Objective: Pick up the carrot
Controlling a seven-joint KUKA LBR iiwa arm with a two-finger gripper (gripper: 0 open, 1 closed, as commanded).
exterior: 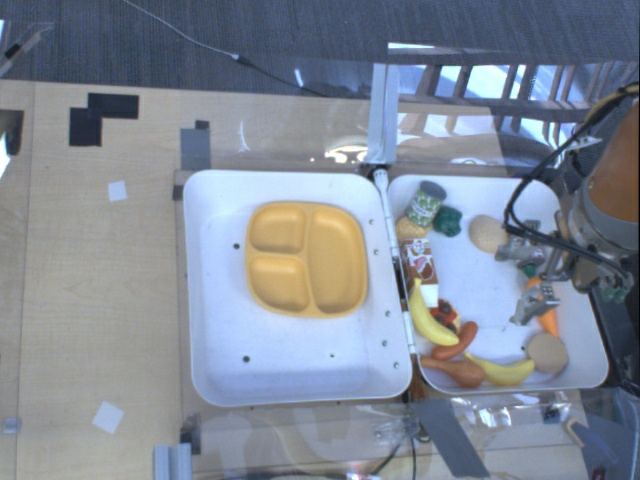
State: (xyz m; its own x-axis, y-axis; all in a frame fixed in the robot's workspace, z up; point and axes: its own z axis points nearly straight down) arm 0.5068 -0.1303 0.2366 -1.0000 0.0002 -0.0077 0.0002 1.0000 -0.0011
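The pale wooden surface [90, 298] carries two white bins side by side, and the arm [610, 183] reaches in from the right over the right bin [590, 363]. The left bin [215, 368] lies well to the left of the claw and holds a yellow divided plate [305, 258]. The claw [535, 286] hangs low inside the right bin near its right wall, fingers pointing down. The carrot [547, 315] sits right at the fingertips, its orange body touching or just under them; whether the fingers grip it or merely rest beside it cannot be told, nor how wide they stand. Just below the claw lies a tan round piece [546, 352], near the bin's lower right corner. Left of that, a banana [503, 370] curves along the bottom wall, with a sausage [455, 371] beside it. Further left of the claw, against the bin's left wall, lie a second banana [427, 318] and a ketchup bottle [421, 258]. Up and to the left of the claw sit a potato [486, 233], a dark green piece [447, 221] and a small jar [427, 203].
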